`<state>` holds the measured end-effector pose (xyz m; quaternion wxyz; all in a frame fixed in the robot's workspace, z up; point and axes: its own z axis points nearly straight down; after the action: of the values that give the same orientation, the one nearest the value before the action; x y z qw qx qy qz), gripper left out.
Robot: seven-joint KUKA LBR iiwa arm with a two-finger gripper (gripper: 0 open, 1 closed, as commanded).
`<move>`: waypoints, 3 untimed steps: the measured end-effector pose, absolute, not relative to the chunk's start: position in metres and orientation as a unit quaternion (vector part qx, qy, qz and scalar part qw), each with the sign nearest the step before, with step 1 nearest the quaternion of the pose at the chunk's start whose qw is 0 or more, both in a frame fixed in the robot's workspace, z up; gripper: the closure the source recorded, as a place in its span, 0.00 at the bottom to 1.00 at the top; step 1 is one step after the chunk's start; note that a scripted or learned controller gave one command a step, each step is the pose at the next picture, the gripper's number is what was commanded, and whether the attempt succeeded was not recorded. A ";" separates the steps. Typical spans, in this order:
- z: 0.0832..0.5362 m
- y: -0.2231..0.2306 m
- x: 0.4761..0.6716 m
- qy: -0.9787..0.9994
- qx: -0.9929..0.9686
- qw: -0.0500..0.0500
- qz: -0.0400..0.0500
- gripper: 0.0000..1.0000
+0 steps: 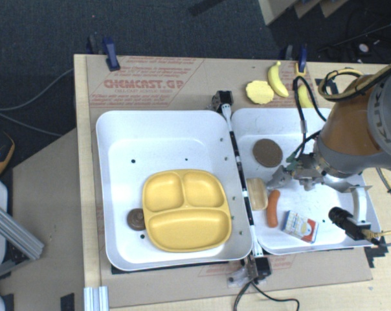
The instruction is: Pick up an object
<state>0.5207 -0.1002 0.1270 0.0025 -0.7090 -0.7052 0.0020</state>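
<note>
Camera view is giving me the right bin [351, 125], and I am taking it as my landmark. Lying on its floor near its left wall are a tan bun-like piece [256, 194] and an orange sausage [272, 208] just beside it; a round brown disc [267, 152] is sitting farther back, and a small printed packet [298, 224] is resting toward the front. I am watching the gripper [287, 175] hanging low inside this bin, just above the sausage, but I cannot tell how wide it is standing or whether anything is caught in it.

Left of that bin, the other bin [118, 135] is holding a yellow divided tray [185, 209] with a small brown disc [136, 219] touching its left edge. Behind the landmark bin, a banana [278, 80] and a yellow lumpy piece [260, 92] are lying on the brown board [150, 80]. Dark carpet [40, 37] is spreading around the bench.
</note>
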 end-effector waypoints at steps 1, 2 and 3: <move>0.085 -0.092 0.512 -0.706 -0.708 0.000 -0.001 0.00; 0.101 -0.090 0.517 -0.708 -0.707 -0.003 -0.007 1.00; 0.100 -0.091 0.516 -0.707 -0.707 -0.002 -0.006 0.00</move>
<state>0.5159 -0.0906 0.0999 -0.0024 -0.7070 -0.7072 -0.0058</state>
